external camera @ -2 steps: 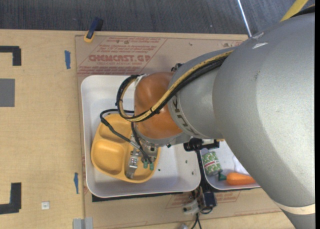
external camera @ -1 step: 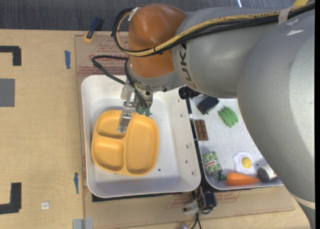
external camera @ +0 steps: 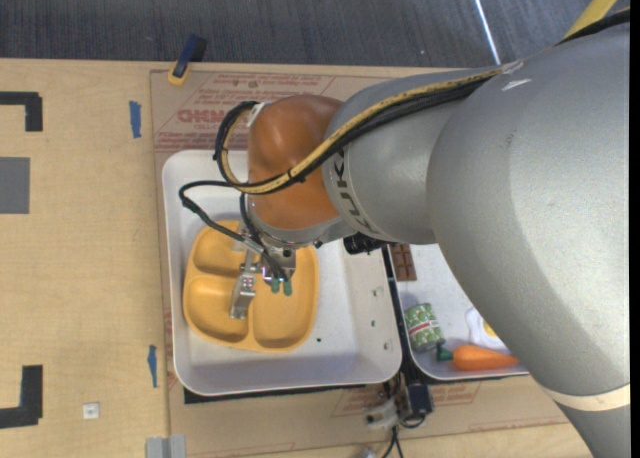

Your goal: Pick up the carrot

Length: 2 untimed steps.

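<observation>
The orange carrot [external camera: 483,357] lies in the right bin [external camera: 437,271] near its front edge, partly hidden under the arm's big grey link. My gripper [external camera: 261,286] hangs over the left bin [external camera: 345,346], far to the carrot's left and just above a yellow divided plate [external camera: 208,301]. Its fingers stand apart, one metal finger [external camera: 242,298] on the left and green-tipped ones on the right, with nothing between them.
A green-and-white can [external camera: 422,327] lies just left of the carrot's leafy end. A yellow-and-white object [external camera: 477,327] peeks out behind the carrot. The arm's grey body covers most of the right bin. A blue-and-yellow item [external camera: 186,57] lies on the bench beyond the bins.
</observation>
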Available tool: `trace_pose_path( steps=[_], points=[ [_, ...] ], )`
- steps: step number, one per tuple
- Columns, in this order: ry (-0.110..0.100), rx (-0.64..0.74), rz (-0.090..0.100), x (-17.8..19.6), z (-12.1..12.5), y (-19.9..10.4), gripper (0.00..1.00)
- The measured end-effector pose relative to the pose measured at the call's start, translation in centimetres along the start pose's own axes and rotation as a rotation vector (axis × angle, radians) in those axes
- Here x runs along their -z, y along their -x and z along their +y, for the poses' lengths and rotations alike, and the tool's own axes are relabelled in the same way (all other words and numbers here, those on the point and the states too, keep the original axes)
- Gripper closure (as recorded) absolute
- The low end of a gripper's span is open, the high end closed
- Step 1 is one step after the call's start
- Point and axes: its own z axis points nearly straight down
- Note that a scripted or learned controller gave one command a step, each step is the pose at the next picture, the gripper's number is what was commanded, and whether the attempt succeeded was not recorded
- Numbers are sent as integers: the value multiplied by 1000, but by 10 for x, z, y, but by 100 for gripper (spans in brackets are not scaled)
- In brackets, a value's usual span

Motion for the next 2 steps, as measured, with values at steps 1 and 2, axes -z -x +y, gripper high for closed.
trace_pose_path(
  steps=[1,2],
  points=[
    [3,2,7,10,3,-2,100],
    [-8,-244,4,120,4,-58,100]
  ],
)
